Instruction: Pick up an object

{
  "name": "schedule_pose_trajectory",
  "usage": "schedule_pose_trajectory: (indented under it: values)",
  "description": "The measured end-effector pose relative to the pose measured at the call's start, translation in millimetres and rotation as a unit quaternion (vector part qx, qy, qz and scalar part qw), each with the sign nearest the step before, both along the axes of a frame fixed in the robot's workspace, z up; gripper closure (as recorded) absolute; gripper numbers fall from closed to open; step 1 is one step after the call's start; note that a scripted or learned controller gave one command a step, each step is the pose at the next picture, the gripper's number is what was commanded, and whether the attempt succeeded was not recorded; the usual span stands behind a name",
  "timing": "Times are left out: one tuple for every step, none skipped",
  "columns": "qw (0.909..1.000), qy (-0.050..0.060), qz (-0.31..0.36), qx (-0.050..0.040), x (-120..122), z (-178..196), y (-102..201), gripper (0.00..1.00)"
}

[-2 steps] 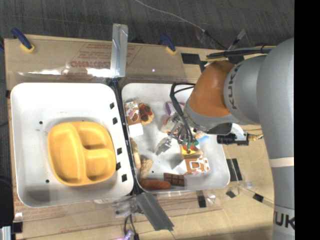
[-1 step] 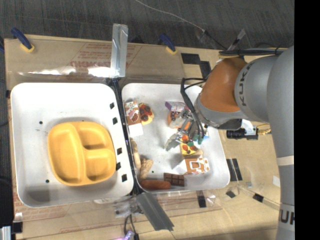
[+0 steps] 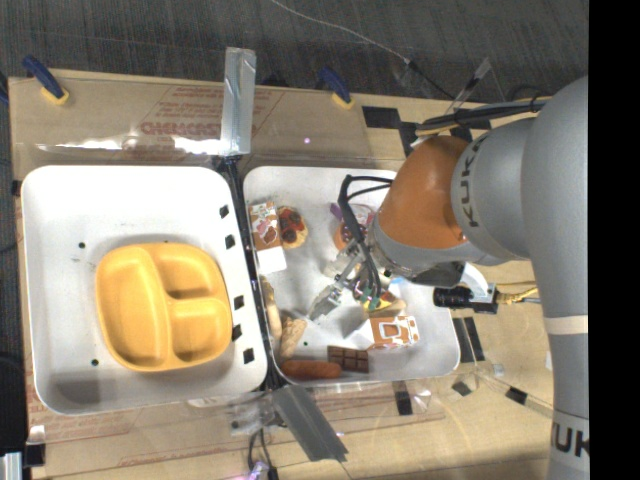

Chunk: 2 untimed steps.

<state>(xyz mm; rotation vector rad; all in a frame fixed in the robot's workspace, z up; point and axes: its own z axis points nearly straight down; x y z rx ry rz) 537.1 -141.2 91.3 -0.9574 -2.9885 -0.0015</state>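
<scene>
Gripper (image 3: 335, 296) hangs low in my right-hand shallow white bin (image 3: 300, 183), near the chocolate bar (image 3: 348, 358); jaw state I cannot tell.

Arm (image 3: 480, 198) bent low — wrist angled down-left.

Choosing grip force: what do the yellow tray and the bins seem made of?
Yellow tray: looks like moulded plastic, smooth and matt, with rounded compartments and soft highlights. Both white bins: probably thin formed plastic, slightly glossy, with rounded corners. Neither is certain from above.
</scene>
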Motion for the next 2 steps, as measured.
schedule_pose_trajectory:
  values:
    - [1.0,0.0,0.004,-0.0003,0.9,10.4,0.8,1.0]
    - [0.9998,-0.006,-0.021,-0.0007,36.1,105.2,62.3,1.0]
